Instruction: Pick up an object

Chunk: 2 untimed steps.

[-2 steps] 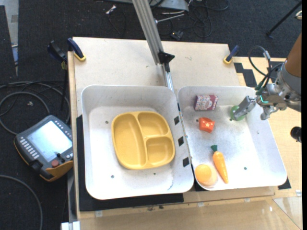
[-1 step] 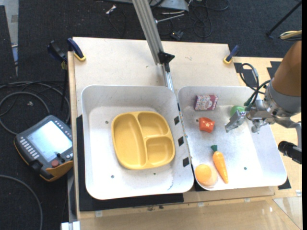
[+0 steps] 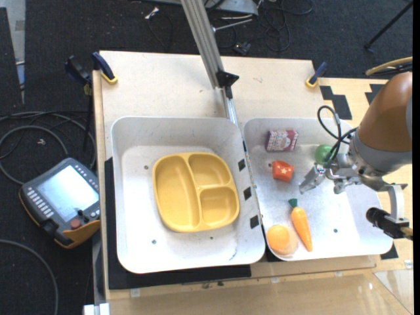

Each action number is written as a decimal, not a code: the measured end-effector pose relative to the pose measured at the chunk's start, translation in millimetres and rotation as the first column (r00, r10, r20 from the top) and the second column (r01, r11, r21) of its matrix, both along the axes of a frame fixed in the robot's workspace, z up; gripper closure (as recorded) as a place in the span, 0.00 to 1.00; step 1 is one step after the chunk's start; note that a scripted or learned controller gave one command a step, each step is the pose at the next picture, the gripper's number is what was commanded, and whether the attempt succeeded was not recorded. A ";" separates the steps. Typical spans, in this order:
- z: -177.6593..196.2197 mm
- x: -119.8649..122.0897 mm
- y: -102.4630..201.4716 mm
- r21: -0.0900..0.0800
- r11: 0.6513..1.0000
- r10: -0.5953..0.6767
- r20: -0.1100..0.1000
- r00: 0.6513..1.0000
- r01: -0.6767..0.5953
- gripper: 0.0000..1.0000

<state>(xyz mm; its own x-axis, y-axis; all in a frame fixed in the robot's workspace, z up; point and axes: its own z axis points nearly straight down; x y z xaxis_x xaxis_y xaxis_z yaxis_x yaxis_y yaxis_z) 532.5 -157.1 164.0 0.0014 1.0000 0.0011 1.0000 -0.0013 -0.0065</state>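
my gripper hangs open and empty over the right bin, between the red toy and green ball. i'm mid-approach; next i must centre over one and descend.

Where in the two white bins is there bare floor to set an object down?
Left bin: only the strips between its walls and the yellow three-compartment plastic tray. Right bin: bare floor right of the orange toy carrot, below the gripper. Crowded: pink carton, red toy, green ball, orange fruit.
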 end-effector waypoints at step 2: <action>-49.5 -0.8 4.6 -0.002 1.000 0.001 0.008 1.000 -0.001 1.00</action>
<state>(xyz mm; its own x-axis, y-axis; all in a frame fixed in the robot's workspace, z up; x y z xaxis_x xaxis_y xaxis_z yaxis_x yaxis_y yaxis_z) 531.7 -152.5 114.4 0.0008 1.0000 -0.0005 1.0000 -0.0008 0.0017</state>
